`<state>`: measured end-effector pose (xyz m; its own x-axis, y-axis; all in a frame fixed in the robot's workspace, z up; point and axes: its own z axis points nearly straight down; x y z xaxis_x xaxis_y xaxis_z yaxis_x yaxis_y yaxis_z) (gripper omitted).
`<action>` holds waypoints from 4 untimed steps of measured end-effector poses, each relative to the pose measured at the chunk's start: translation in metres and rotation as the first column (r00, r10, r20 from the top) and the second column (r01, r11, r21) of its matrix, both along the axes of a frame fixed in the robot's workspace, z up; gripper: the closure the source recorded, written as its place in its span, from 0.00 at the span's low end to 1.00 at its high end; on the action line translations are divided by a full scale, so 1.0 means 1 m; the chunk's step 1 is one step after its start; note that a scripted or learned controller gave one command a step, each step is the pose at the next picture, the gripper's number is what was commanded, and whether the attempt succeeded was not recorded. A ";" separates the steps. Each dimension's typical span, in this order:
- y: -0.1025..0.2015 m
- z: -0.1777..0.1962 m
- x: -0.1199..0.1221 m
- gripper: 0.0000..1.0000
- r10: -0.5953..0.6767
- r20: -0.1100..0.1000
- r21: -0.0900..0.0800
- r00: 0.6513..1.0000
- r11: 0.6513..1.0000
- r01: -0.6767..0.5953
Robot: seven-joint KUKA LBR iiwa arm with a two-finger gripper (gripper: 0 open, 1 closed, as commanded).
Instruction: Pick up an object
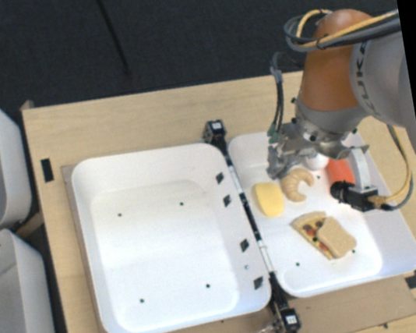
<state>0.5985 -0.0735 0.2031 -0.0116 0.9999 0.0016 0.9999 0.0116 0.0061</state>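
Gripper [284,158] low in right bin [395,249], open or shut: cannot tell | croissant [299,183] just below it, beside yellow piece [270,199] | go straight down, close slowly, lift gently.

A pale wood-grain counter [68,248] fills the middle of the frame, its bare surface showing as a border along the top, left and bottom edges. Two shallow white bins sit directly on it, side by side and touching along their inner rims near the centre. The left bin [104,298] covers the centre-left of the counter; the right bin [395,249] reaches toward the lower right. Small black clips [213,130] mark the seam between the bins at the top, with another fitting [286,319] at the bottom centre. A short dark strip [47,170] lies on the wood at the upper left corner.
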 end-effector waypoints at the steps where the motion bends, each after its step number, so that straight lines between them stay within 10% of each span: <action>1: 0.086 0.075 -0.011 1.00 -0.001 0.003 0.001 1.000 1.000 0.001; 3: 0.158 0.259 -0.083 1.00 -0.006 0.008 0.003 1.000 1.000 0.006; 4: 0.212 0.294 -0.098 1.00 -0.005 -0.002 -0.001 1.000 1.000 0.005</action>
